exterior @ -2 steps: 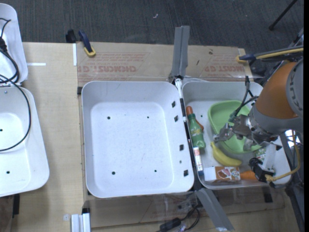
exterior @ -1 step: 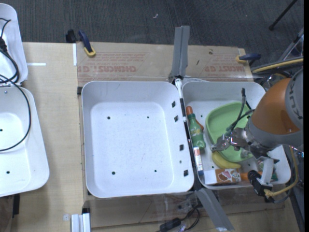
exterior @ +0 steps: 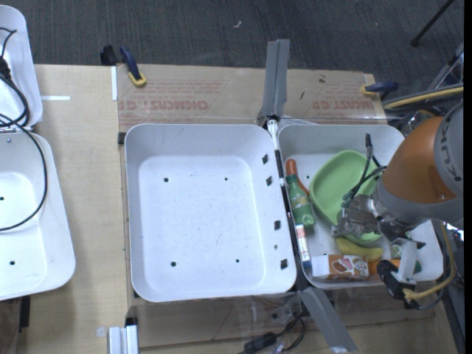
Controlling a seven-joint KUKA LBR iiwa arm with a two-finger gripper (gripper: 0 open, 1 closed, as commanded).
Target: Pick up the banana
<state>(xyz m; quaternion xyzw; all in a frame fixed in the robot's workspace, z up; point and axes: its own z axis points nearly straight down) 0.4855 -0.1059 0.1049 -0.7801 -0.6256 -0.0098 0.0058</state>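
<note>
The arm reaches in from three o'clock, its orange band [exterior: 417,164] hanging over the right bin [exterior: 328,131], and the hand [exterior: 359,223] sits low inside that bin, over the lower edge of a green bowl [exterior: 335,179]. Whether the hand is open or closed cannot be told from this angle, since the metal parts bunch together in shadow and nothing can be seen held there. The banana [exterior: 361,248] lies just below the hand at about six o'clock from it, a short yellow curve on the bin floor, partly tucked under the hand's body; contact between the two cannot be judged. At seven o'clock from the banana, touching or nearly touching it, rests a flat box [exterior: 341,267] printed in orange and white, against the bin's lower wall. Along the bin's left wall, at nine o'clock from the bowl, a green bottle [exterior: 299,198] with a red cap lies lengthwise, with a thin white and red tube [exterior: 302,242] below it in line. An orange object [exterior: 389,269] sits at four o'clock from the banana, near the arm's cables. The left bin [exterior: 147,198] stands beside the right one, the two touching along a shared edge. Both bins rest on the table [exterior: 81,102], covered with brown cardboard.
</note>
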